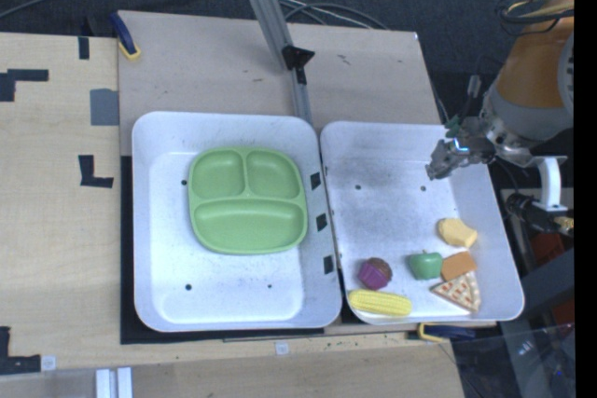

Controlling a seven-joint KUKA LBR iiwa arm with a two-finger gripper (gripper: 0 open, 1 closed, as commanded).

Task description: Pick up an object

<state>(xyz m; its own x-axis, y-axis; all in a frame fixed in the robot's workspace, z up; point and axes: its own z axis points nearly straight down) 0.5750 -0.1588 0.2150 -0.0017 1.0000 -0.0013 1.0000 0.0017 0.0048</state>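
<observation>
Camera view is showing us the gripper [440, 165] hovering over the upper right part of the right bin [392, 191]; we cannot tell how it is set, and we are seeing nothing in it. Below it, along the bin's near edge, we are finding a yellow piece [457, 232], a green apple [425, 265], an orange piece [457, 266], a pizza slice [458, 293], a purple ball [376, 273] and a corn cob [380, 303]. A green divided plate [248, 200] is lying in the left bin [159, 228].
</observation>
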